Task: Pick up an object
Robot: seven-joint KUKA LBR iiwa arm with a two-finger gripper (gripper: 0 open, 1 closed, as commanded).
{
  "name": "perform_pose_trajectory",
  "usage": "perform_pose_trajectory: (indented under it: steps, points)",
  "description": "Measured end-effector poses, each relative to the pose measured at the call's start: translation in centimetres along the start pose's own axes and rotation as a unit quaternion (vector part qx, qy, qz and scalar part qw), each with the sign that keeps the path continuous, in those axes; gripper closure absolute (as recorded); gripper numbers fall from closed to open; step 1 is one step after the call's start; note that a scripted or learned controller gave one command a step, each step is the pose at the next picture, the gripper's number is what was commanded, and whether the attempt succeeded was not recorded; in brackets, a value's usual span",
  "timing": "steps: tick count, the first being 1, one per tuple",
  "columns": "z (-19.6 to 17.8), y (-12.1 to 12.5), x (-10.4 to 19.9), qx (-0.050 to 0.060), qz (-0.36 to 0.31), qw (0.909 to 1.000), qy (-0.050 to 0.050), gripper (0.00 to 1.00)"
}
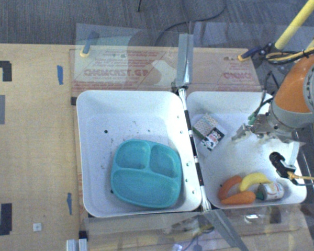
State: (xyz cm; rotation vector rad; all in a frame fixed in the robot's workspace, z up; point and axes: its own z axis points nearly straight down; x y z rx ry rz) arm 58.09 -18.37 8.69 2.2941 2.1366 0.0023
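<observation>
Over the right-hand side of the right bin point(235, 95) the claw point(254, 128) hangs from the grey arm point(298, 95), whose orange band sits just above the wrist. From this slanted view I cannot tell whether the claw is apart or together, and nothing can be seen held in it. It is apart from every loose item in the bin.

To the claw's left, near the wall shared with the left bin point(125, 101), a small patterned packet point(208, 131) lies flat on the white floor, turned at an angle. The other candidates for picking huddle along the near wall of the right bin. A yellow banana point(254, 180) curves over an orange carrot point(239, 197). A second orange piece point(229, 184) lies touching them on the left, and a little pale jar point(272, 191) with a green end lies on its side just to the banana's right.

The left bin carries a teal divided plate point(146, 174), set toward its near side. Both bins rest on the pale wooden tabletop point(31, 140), with a lettered cardboard sheet point(125, 69) lying behind them.
</observation>
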Motion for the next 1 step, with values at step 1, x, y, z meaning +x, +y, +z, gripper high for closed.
perform_pose_trajectory:
  steps: [1]
  points:
    - [-0.12, -6.35, 1.34, -0.002, -0.093, 0.9957, 0.001, 0.00]
